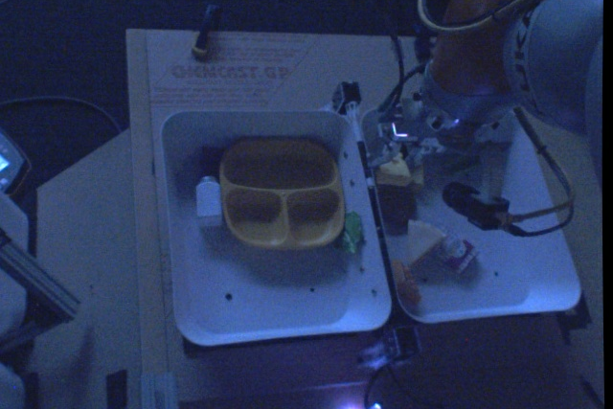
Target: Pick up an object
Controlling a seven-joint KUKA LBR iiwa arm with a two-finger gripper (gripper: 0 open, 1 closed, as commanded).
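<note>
My gripper [400, 141] hangs over the near-left part of the right bin [536, 263], under the orange-banded wrist. Directly below it stands a dark brown block with a yellow top [394, 190], close to the bin's left wall. The dim light hides whether the block is touched. Further toward the front lie a pale wedge [422, 239], a small white carton with a red mark [459, 254] and an orange piece [405, 284].
The left bin [192, 302] holds a yellow divided plate [282, 192], a small white bottle [208, 198] on its left and a green item [353, 232] by the right wall. The arm covers the right bin's back half.
</note>
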